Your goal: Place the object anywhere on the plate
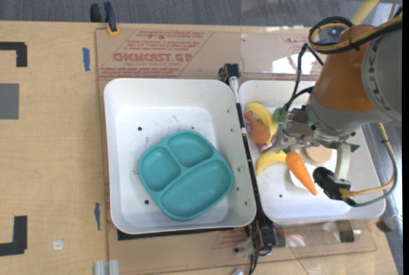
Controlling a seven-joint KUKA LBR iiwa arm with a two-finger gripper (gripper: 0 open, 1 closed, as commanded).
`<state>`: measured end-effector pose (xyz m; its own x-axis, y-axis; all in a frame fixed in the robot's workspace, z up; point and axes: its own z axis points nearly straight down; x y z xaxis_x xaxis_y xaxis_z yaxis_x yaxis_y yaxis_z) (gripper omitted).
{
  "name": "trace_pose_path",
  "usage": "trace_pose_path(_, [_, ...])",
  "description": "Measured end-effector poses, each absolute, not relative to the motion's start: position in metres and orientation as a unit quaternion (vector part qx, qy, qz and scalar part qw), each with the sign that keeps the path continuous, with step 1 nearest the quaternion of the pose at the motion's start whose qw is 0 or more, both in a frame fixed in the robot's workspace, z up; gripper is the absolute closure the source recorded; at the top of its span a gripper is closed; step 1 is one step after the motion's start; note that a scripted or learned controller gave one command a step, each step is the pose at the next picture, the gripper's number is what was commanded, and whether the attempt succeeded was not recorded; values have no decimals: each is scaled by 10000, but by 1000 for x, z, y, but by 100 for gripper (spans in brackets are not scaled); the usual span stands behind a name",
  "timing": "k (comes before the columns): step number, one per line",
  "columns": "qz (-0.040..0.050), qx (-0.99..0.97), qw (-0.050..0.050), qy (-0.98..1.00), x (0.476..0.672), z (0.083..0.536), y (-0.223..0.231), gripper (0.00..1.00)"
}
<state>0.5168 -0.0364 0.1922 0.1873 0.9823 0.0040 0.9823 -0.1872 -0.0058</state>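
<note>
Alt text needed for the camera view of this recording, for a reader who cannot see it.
A grey arm with an orange band reaches from the right over the right white bin, which holds an orange toy carrot, yellow toy bananas and other toy food. The left white bin holds a teal three-compartment plastic plate, nothing on it.

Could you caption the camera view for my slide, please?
The arm's gripper reaches among toy foods beside a carrot in the right bin; the teal plate waits left.

Plate [186, 173] lies unobstructed; carrot [301, 172] and bananas [271, 159] crowd the arm [348, 85].
</note>
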Motion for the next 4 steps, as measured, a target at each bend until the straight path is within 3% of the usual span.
trace_pose_path(1, [23,-8116,43,-5842,492,196,30,100])
trace_pose_path(2, [17,-9103,9,-4140,489,216,99,100])
trace_pose_path(3, [6,-9324,9,-3615,492,285,183,100])
trace_pose_path(4, [23,-9324,1,-3614,492,284,182,0])
